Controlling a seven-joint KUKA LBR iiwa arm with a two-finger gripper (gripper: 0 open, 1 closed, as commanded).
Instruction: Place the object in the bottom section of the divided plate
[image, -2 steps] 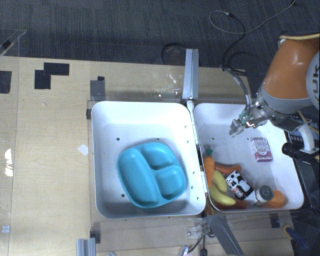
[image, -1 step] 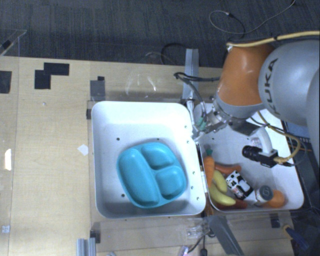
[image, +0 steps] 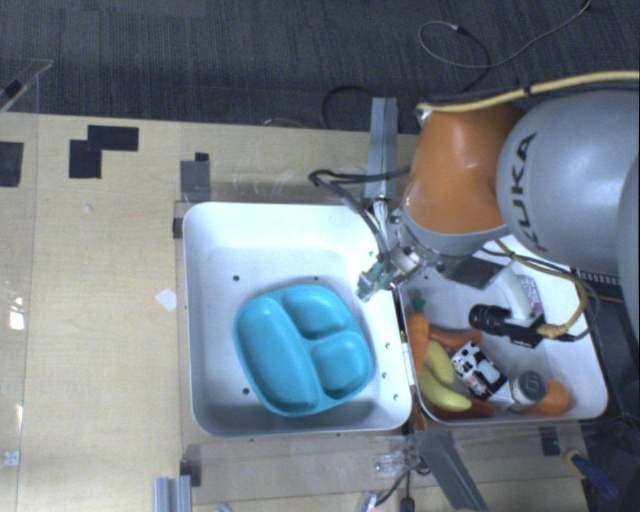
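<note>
Currently: gripper (image: 375, 280) above left bin's (image: 215, 410) right wall, finger state indiscernible. Divided plate (image: 300, 347) sits mid-bin. Advice: descend squarely over bottom section, release low.

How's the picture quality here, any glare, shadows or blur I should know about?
Camera view: lighting is soft and even; the left bin shows mild bright patches on its white floor, and the plate has a faint sheen. A soft shadow lies under the plate's lower left edge. The arm, close to the lens, looks large and slightly soft; the tool is small and blurry.
</note>
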